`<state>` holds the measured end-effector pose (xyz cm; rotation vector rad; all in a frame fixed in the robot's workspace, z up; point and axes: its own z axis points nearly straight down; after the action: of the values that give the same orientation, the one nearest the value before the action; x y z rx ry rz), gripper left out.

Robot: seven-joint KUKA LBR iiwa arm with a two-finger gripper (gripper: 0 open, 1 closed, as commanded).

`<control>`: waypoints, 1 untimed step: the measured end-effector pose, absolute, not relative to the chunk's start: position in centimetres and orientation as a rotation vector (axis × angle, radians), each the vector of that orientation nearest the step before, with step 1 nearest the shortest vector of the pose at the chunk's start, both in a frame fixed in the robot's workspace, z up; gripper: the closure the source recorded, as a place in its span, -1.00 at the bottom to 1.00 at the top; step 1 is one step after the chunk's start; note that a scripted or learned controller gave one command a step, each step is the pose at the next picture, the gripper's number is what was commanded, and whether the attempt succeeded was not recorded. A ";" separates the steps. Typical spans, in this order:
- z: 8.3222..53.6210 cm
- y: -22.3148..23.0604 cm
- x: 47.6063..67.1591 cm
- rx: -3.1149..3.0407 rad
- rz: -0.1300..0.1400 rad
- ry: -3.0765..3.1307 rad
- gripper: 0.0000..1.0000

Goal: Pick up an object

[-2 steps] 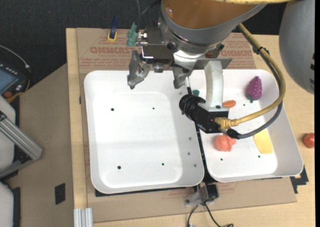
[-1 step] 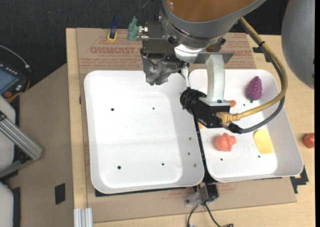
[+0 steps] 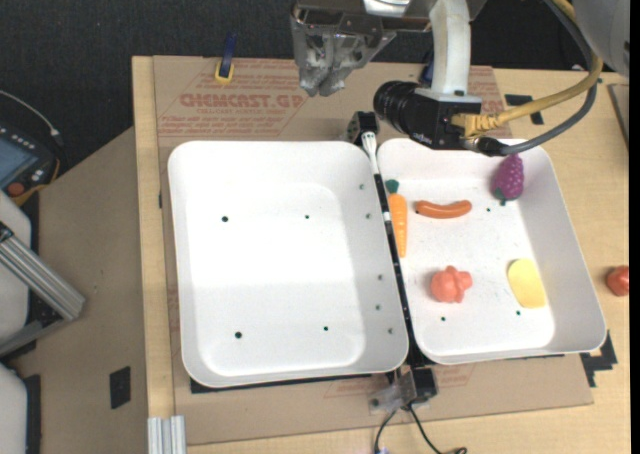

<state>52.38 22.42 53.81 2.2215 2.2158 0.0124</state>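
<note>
Nearest, in the lower right of the frame, a yellow lemon (image 3: 526, 282) and a red pepper (image 3: 450, 284) are seen lying apart in the right bin (image 3: 570, 327), with an orange carrot (image 3: 398, 222) laid along its left wall beside the left bin (image 3: 200, 342). Further up, a sausage (image 3: 442, 208) and purple grapes (image 3: 509, 176) are found near the bin's far right corner. At the top centre, above the cardboard-covered surface (image 3: 250, 100) beyond the bins, the tool (image 3: 325, 67) is held clear of everything with nothing between its fingers, which appear close together.
</note>
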 end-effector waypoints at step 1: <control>53.6 17.2 51.2 2.229 -0.004 2.215 1.00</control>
<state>51.21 17.20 53.58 2.2287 2.2149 -0.0038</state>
